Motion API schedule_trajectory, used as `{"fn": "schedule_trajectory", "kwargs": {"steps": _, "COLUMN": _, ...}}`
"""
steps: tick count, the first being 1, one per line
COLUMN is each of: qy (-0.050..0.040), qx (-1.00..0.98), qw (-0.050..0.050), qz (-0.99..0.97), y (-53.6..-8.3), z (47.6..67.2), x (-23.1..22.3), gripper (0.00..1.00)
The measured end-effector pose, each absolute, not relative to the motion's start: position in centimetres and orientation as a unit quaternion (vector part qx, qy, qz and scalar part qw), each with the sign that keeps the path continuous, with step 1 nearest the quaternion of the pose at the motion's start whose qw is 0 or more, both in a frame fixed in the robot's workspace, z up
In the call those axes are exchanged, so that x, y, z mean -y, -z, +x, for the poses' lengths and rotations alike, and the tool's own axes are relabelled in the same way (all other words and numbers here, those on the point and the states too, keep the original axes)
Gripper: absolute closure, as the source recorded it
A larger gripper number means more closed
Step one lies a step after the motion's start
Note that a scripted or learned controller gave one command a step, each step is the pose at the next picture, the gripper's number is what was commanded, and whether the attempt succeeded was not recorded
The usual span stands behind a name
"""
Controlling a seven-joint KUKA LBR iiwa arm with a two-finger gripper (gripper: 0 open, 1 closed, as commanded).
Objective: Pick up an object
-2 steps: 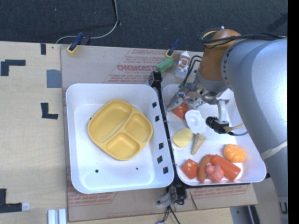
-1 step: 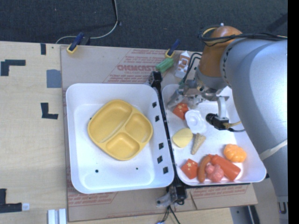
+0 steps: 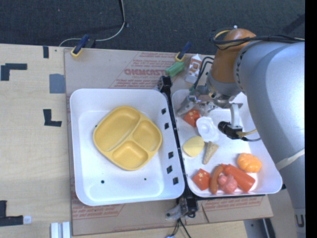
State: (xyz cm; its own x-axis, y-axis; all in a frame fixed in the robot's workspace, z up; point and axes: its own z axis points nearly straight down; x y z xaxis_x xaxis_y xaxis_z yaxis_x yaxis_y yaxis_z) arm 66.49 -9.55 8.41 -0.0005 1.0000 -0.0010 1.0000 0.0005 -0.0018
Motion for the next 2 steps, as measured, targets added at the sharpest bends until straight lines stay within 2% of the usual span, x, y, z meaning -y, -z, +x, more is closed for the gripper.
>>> {"fn": "schedule_trajectory", "kwargs": {"steps": 1, "qy": -0.0010, "qx": 0.707, "qw": 0.000, "qz": -0.707, "y": -8.4, "z": 66.5, "x": 9.9, "gripper": 0.00}}
{"fn": "schedule_trajectory", "kwargs": {"steps": 2, "qy": -0.0012, "qx": 0.708, "qw": 0.000, "qz": -0.706, "y": -9.4, "z": 66.5, "x": 9.8, "gripper": 1.00}}
